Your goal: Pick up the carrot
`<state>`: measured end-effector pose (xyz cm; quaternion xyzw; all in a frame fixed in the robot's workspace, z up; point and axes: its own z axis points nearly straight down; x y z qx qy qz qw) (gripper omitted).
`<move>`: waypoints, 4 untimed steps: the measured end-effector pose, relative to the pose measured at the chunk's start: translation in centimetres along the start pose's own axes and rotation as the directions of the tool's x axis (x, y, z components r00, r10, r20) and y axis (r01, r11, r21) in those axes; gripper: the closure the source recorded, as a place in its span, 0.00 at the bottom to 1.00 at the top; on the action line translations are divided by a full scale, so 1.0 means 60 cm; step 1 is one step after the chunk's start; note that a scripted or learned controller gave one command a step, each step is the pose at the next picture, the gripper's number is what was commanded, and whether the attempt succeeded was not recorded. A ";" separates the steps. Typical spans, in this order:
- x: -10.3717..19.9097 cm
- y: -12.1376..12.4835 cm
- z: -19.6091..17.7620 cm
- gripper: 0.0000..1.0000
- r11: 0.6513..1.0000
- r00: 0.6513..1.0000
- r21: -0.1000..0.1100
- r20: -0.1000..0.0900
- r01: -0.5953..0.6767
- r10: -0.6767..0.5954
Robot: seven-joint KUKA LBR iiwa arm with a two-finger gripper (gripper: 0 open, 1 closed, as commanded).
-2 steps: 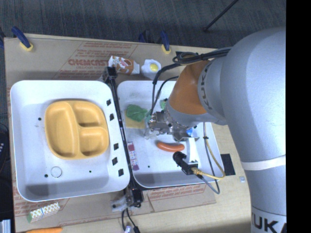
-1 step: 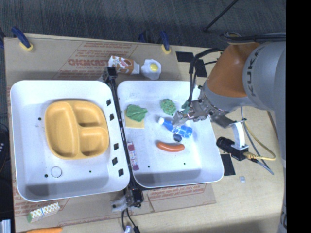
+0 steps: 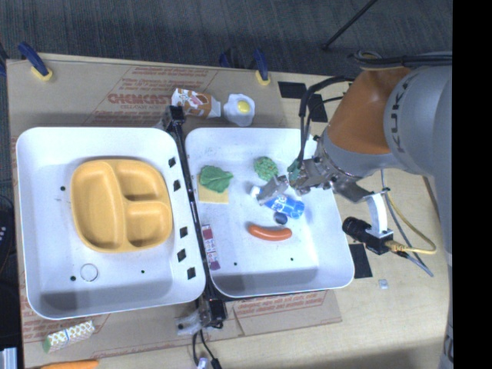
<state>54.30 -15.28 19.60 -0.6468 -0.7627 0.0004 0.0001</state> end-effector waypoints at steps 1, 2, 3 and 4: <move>0.087 0.017 0.112 0.00 0.929 0.929 0.007 -0.002 -0.371 0.371; 0.087 0.017 0.095 1.00 0.930 0.930 0.009 -0.002 -0.367 0.367; 0.054 -0.045 0.175 1.00 0.714 0.714 0.006 -0.001 -0.700 0.700; 0.077 -0.049 -0.096 1.00 0.913 0.913 0.001 -0.001 -0.409 0.409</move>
